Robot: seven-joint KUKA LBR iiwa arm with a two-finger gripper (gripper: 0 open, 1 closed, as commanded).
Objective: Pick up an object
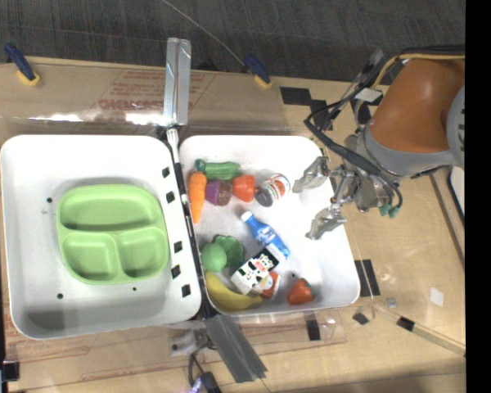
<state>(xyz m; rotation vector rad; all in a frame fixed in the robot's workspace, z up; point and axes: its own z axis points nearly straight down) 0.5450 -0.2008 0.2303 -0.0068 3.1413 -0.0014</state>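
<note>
A dark carpeted floor is seen along the top, and below it a light wooden counter (pixel 409 285) carries two shallow white bins side by side. A clear sheet with faint red printing lies behind the bins at 12 o'clock; the writing cannot be read.

The left bin (pixel 24 219) holds a green divided tray (pixel 112 232) with three compartments.

The right bin (pixel 335 260) is crowded. Along its 11 o'clock edge an orange carrot (pixel 196 193) is laid, with a green vegetable (pixel 221 169) above it, a purple piece (pixel 219 191) and a red piece (pixel 244 187) beside it. A small can (pixel 272 190) lies on its side toward 1 o'clock; its label is too small to be read. At the centre a blue-labelled bottle (pixel 266 236) with a white cap is tilted. Toward 7 o'clock a green broccoli-like piece (pixel 217 255), a banana (pixel 229 297) and a black-and-white cow-patterned carton (pixel 254 272) are grouped, touching one another. A red strawberry-like piece (pixel 300 291) lies at 5 o'clock.

The jaws of the gripper (pixel 320 201) are spread apart at the bin's 3 o'clock rim, with nothing between them. Cables are looped above the wrist.
</note>
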